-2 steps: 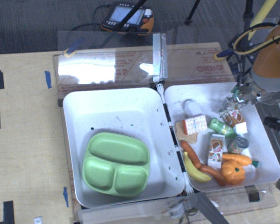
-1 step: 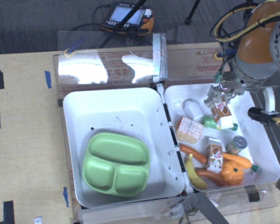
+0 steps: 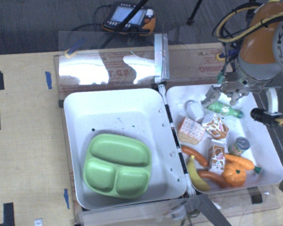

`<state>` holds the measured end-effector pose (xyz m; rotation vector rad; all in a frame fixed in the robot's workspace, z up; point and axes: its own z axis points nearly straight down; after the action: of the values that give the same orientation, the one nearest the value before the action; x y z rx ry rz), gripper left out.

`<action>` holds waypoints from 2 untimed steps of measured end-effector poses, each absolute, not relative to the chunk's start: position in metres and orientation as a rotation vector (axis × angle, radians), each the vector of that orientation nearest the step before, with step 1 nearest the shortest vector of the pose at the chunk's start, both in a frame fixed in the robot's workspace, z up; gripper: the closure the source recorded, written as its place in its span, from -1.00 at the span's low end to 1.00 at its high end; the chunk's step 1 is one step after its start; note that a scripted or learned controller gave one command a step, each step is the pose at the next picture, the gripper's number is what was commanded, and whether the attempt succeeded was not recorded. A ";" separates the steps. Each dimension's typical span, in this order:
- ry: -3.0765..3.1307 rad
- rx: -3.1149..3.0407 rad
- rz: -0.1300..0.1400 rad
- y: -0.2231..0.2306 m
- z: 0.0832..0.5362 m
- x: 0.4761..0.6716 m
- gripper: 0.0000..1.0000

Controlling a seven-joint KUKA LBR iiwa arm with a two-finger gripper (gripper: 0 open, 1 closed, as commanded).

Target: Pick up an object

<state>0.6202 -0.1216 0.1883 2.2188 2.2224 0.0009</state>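
The pincer [image 3: 225,93] hangs over the far part of the right bin [image 3: 272,143], its fingers spread apart with nothing between them. Just below it lies a green bottle [image 3: 224,109] on its side, touching a patterned snack pack [image 3: 216,126]. The bottle looks light, stiff and smooth, so it is likely to roll or slip; a grip across its narrow body, near the middle, seems safest. The left bin [image 3: 82,110] holds a green divided tray [image 3: 117,164].
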 end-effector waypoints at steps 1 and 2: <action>2.268 2.176 -0.001 -0.129 0.188 0.587 -1.00; 2.228 2.209 0.003 -0.144 0.095 0.569 -1.00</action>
<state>0.5691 -0.1445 0.0951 2.2092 2.2280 0.0026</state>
